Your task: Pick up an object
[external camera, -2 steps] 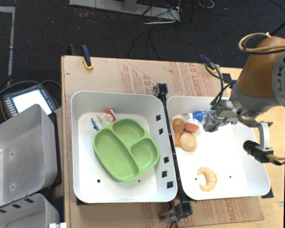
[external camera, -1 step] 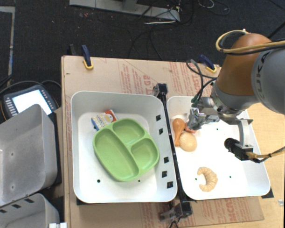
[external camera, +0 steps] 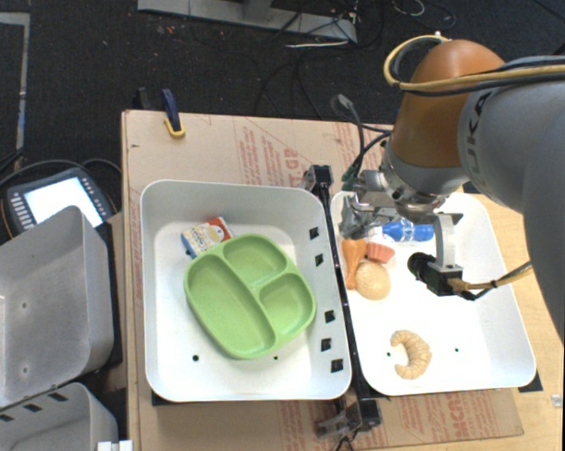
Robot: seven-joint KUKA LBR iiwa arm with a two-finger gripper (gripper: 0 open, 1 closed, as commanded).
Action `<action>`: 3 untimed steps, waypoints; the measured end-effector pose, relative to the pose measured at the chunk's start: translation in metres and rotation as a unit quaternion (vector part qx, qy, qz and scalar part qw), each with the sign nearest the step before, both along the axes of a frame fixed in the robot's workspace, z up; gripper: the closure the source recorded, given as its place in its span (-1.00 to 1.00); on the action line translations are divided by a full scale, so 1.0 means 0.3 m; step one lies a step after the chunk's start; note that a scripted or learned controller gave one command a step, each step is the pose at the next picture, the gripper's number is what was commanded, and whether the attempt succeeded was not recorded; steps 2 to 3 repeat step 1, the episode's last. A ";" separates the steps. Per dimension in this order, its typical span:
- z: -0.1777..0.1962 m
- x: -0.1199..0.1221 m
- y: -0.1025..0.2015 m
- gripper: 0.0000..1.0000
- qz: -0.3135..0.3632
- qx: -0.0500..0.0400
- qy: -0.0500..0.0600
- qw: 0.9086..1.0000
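Grey arm (external camera: pixel 522 117) with orange band, yellow cable looped above (lettering perhaps "KU"), metallic wrist hardware.

Two white bins are sitting on a tan cardboard sheet (external camera: pixel 257 145) printed with faded red lettering. The left bin (external camera: pixel 160 290) is holding a lime-green divided plate (external camera: pixel 249 295) and a small white packet (external camera: pixel 204 237) carrying blue and orange-red printing. The right bin (external camera: pixel 487 320) is showing an orange carrot piece (external camera: pixel 354 259), a pale tan egg-shaped item (external camera: pixel 373 282), a cream-coloured ridged croissant shape (external camera: pixel 410 353) and a blue-and-white item (external camera: pixel 407 232). The arm (external camera: pixel 508 126) is showing grey with an orange band. A yellow-and-blue clamp (external camera: pixel 173 114) is sitting at the sheet's far edge.
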State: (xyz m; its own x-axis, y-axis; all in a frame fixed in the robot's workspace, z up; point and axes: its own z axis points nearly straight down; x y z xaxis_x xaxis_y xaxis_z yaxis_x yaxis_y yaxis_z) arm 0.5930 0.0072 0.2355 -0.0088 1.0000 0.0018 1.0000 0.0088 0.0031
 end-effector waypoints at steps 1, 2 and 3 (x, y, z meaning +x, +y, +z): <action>0.030 0.066 0.178 1.00 0.000 0.000 0.000 1.000; 0.030 0.066 0.178 1.00 0.000 0.000 0.000 1.000; 0.030 0.066 0.178 1.00 0.000 0.000 0.000 1.000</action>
